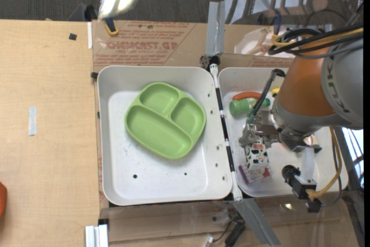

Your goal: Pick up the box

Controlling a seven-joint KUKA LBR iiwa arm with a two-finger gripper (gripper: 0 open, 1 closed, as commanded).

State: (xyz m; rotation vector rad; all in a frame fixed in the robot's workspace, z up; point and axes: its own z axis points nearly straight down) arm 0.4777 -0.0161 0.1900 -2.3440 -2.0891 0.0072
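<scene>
The end effector (254,139) hangs low over the right-hand shallow white plastic bin (228,79), directly above the small white and purple printed cardboard box (256,165), which lies flat on the bin floor near the front left corner, close to the divider between the two bins. Whether the fingers are apart or together cannot be told, since the wrist hardware and shadow cover them, and no gap or contact with the box can be made out. Just behind the end effector, toward the back of the same bin, lies a green and orange toy carrot-like object (244,102), partly hidden by the arm. The grey arm with its broad orange band (306,92) reaches in from the right, bent steeply downward over the right bin, with black and yellow cables trailing along it. The left-hand shallow white plastic bin (110,142) holds one light green divided plastic plate (166,120) with three compartments, lying flat and slightly turned near the middle. Two bins stand side by side on the pale wooden surface (46,124); one box, one plate.
</scene>
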